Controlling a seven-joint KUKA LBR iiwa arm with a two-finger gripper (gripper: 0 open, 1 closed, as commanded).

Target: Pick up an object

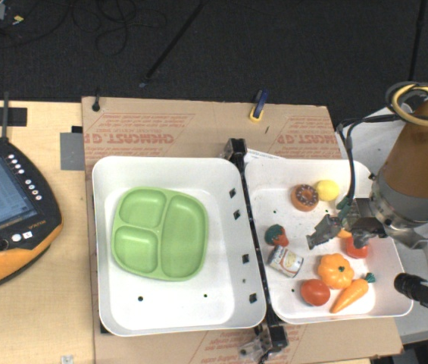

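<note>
My gripper point(341, 237) hangs low over the right bin point(384, 309), near its right side, and its two dark fingers stand apart, open. A small red and orange item point(356, 249) lies just under the right finger; I see nothing gripped. Around the gripper lie an orange pumpkin point(335, 270), a carrot point(350, 295), a red tomato point(315, 292), a small white can point(285, 262), a green and red toy point(276, 235), a brown doughnut point(304, 196) and a yellow ball point(327, 189).
The left bin point(123, 309) holds a green divided plate point(160, 233). A black divider point(248, 233) runs between the bins. A teach pendant point(5, 211) lies on the bench at far left. Cables hang along the right bin's far right corner.
</note>
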